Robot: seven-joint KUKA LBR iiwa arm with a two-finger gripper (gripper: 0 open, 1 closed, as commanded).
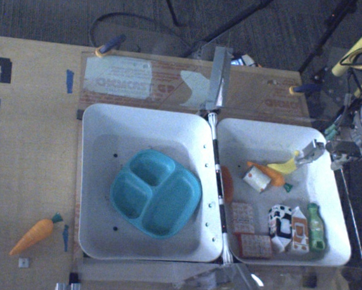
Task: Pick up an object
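- Two white bins sit side by side; the left bin [99, 133] holds a teal divided plate [156, 192]; the right bin [340, 242] keeps the pickable clutter together within the arm's reach.
- Gripper [310, 152], upper right of frame, hangs over a yellow banana [284, 164]; whether its fingers are clenched, I cannot tell.
- Stray carrot [32, 236] lies lower left on the bench.

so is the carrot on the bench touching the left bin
Apart. The camera view shows the carrot lying on the bare bench, with a plain strip of wood between it and the left bin.
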